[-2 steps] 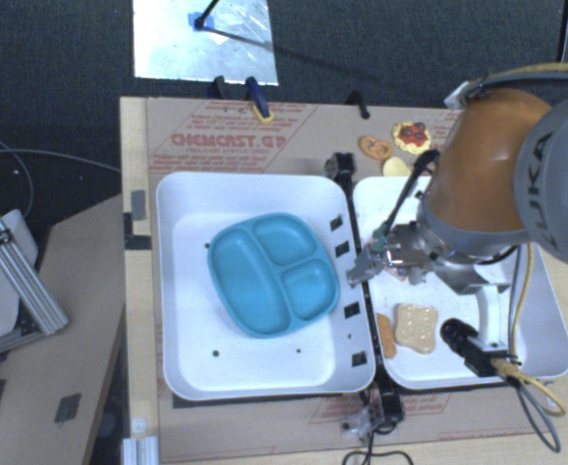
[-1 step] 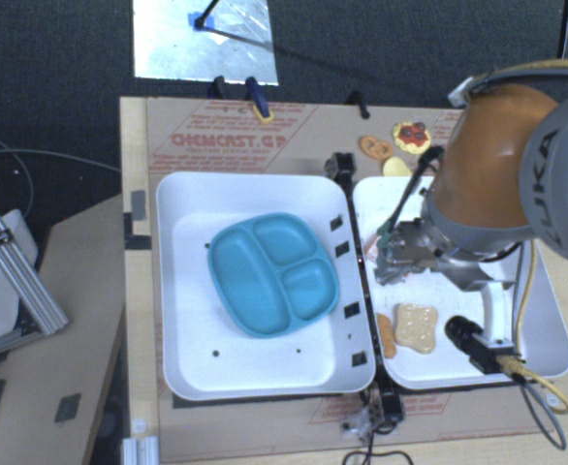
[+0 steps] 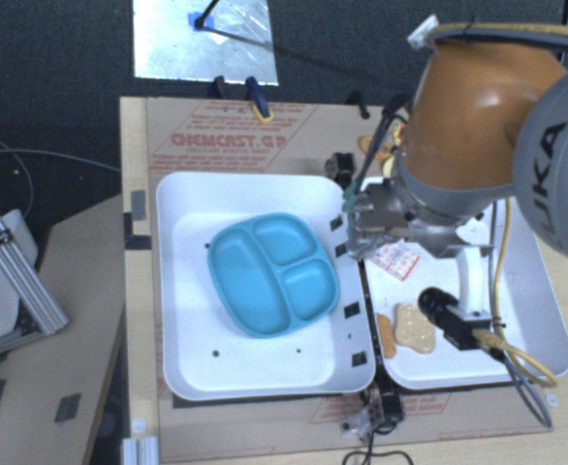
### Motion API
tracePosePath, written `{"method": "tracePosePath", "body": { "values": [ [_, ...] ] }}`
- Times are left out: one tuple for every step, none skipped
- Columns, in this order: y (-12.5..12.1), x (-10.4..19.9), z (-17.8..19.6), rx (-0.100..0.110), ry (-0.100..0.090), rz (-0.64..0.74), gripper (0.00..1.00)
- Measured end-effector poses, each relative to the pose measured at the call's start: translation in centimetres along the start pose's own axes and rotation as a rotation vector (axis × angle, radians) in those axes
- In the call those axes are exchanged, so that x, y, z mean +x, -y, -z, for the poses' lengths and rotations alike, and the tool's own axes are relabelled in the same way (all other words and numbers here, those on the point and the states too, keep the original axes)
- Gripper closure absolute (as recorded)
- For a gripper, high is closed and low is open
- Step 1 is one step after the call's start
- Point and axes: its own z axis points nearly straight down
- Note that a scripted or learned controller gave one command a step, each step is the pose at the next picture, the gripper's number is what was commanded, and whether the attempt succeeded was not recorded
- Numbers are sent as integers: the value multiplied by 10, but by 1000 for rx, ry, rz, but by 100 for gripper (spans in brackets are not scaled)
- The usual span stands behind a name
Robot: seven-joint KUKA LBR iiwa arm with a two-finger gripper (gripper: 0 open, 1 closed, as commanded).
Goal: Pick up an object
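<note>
Dark carpet floor (image 3: 51, 56); foil sheet (image 3: 168, 37); cardboard bench top (image 3: 294, 129).

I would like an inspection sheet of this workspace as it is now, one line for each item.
Surface: left bin and right bin, both white, side by side on printed cardboard.
Job's things: blue divided plate in the left bin; red-printed packet and tan toast-shaped piece in the right bin.
Clutter: small orange-brown piece by the divider; small orange things at the right bin's far edge, partly hidden.
Grippers: gripper low over the divider between the bins, beside the packet.
Cables: thin dark cables on the floor at left.
Surroundings: silver sheet beyond the bench; aluminium frame at left.
</note>
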Motion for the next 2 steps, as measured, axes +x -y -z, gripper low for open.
{"method": "tracePosePath", "body": {
  "values": [
    [1,61,-52,11,3,-2,100],
    [-2,114,89,-7,-6,0,100]
  ]
}}
